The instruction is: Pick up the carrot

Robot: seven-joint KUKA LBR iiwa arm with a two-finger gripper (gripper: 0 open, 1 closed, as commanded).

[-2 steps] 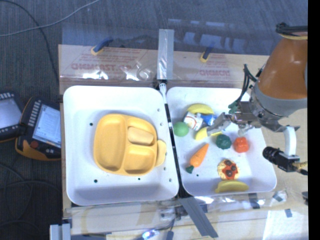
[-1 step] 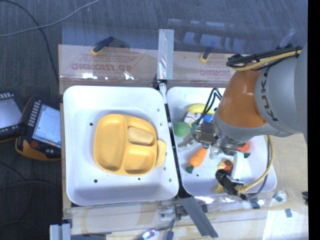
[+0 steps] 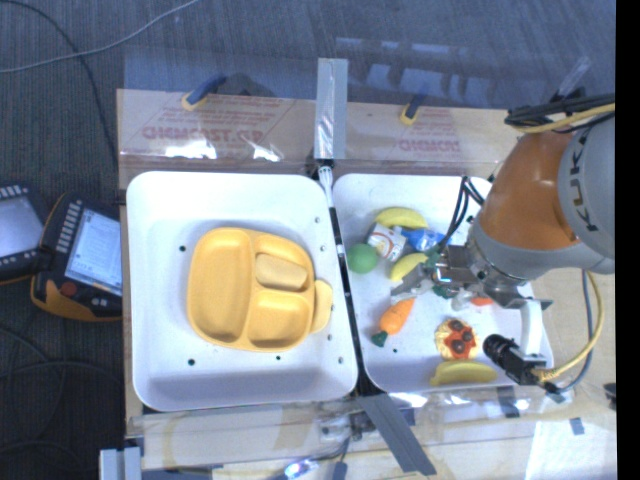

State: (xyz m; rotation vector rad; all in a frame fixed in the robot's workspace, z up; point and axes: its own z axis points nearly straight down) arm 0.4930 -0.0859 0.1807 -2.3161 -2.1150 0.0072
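Note:
The carrot, orange with a green stub at its lower left end, lies tilted in the right bin, near that bin's left wall. My gripper hangs over the middle of the right bin, just above and to the right of the carrot's upper end. From this slant I cannot make out whether it touches the carrot. Nothing is seen held in it. The grey arm with its orange band covers the bin's right side.
Around the gripper lie a green ball, a yellow banana, a smaller yellow piece, a white and blue packet, a round spotted orange toy and another banana. A yellow divided plate sits in the left bin.

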